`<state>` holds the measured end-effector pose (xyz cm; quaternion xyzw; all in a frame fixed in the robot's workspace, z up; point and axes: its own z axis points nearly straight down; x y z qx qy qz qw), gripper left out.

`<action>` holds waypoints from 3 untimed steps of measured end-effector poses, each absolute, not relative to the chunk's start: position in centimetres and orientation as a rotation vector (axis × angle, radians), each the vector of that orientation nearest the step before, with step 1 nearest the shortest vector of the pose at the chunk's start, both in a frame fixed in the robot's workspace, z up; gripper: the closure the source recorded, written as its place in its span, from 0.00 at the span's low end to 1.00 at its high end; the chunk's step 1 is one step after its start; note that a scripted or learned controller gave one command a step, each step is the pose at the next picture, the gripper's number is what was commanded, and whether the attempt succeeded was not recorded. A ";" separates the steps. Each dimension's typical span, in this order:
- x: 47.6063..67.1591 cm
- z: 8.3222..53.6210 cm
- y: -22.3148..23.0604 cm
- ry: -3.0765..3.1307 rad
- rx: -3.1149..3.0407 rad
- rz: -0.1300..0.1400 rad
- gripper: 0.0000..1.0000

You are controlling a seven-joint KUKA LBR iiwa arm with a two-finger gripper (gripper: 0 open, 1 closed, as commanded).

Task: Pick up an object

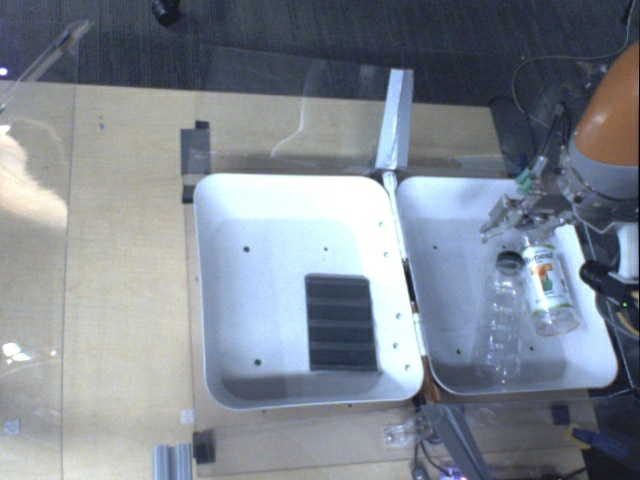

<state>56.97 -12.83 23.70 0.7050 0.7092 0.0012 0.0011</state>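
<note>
Two clear plastic bottles lie in the right bin (445,363). One with a white, green and orange label (549,286) lies near the right wall, with its upper end toward the gripper. A bare, see-through bottle with a dark cap (503,318) lies just to its left. My gripper (527,216) hangs over the far right part of this bin, just above the top end of the labelled bottle. Whether it touches the bottle cannot be made out. A black ribbed rectangular block (341,321) lies flat in the left bin (230,268).
The arm's grey wrist and orange band (610,118) reach in from the right, with cables around them. A metal divider strip (394,118) rises behind the joint between the bins. Wooden bench top surrounds the bins, with a transparent panel on the left.
</note>
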 end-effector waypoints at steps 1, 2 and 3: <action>60.2 16.8 -13.0 2.339 2.094 0.003 0.00; 61.2 12.0 -18.1 2.350 2.075 0.010 0.00; 65.0 11.6 -13.9 2.406 2.011 0.007 0.00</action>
